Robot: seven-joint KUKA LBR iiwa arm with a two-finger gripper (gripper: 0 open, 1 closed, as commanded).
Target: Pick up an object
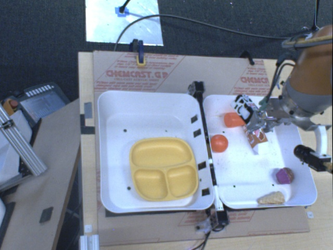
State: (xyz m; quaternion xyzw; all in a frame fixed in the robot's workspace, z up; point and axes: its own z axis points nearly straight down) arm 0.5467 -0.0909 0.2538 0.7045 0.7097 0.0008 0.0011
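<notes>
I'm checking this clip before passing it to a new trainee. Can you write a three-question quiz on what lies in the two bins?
1. True or false: the yellow divided tray lies in the right bin.
2. Which lies nearest the front edge of the right bin: A the orange ball, B the tan wedge, C the black-and-white object?
3. Fill in: the gripper hangs over the ___ bin.

Key: 1 false, it lies in the left bin. 2 B. 3 right, close above a small brown-and-white packet.
</notes>
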